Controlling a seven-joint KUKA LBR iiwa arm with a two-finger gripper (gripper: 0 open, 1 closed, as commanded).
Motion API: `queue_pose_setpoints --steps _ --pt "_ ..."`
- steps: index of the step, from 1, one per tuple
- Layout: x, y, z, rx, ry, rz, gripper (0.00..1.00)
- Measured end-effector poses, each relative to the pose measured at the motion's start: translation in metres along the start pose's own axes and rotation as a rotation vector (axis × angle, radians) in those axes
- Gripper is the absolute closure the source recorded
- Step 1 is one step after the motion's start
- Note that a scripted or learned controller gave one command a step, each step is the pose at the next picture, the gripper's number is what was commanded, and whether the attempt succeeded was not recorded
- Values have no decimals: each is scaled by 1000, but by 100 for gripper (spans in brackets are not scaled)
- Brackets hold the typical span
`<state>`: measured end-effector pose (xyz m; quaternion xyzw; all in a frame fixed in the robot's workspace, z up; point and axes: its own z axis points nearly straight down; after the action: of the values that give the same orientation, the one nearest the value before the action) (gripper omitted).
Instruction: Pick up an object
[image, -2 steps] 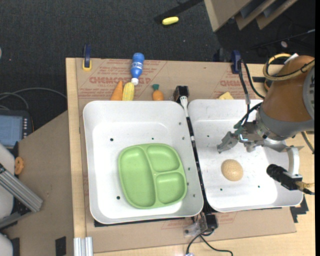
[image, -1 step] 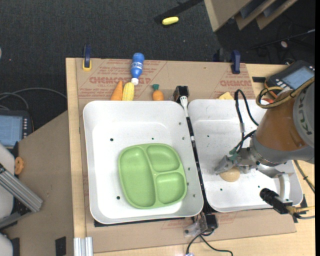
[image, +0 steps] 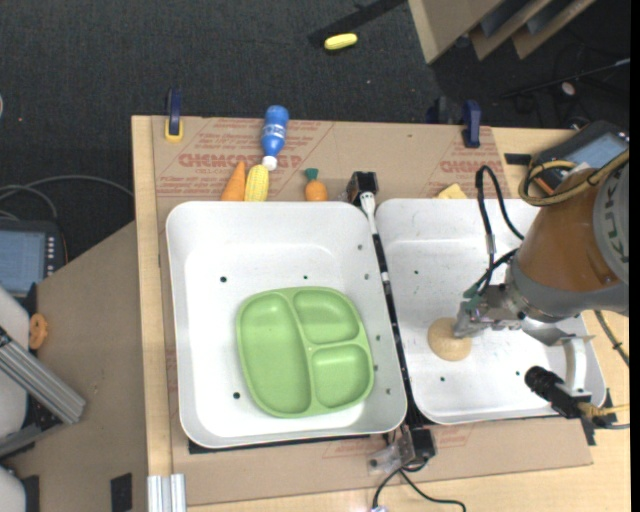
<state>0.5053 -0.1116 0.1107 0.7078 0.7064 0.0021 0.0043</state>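
A small round tan object (image: 449, 341) lies on the floor of the right bin (image: 430, 260), near the bin's middle. My gripper (image: 470, 318) hangs directly over its right edge, touching or nearly touching it. The grey arm with its orange band comes in from the right and hides the fingers. A green divided plate (image: 305, 350) sits in the left bin (image: 200, 300).
On the cardboard behind the bins lie a blue-and-white bottle (image: 274, 130), a toy corn cob (image: 257, 182), a toy carrot (image: 234, 183) and a small orange piece (image: 315, 188). A black cable (image: 487, 215) loops over the right bin. A black divider (image: 383, 285) separates the bins.
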Motion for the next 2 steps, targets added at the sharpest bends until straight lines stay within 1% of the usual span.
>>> queue_pose_setpoints --steps 1,2 --pt "0 -1 1 2 1 0 0" --pt "0 -1 1 2 1 0 0"
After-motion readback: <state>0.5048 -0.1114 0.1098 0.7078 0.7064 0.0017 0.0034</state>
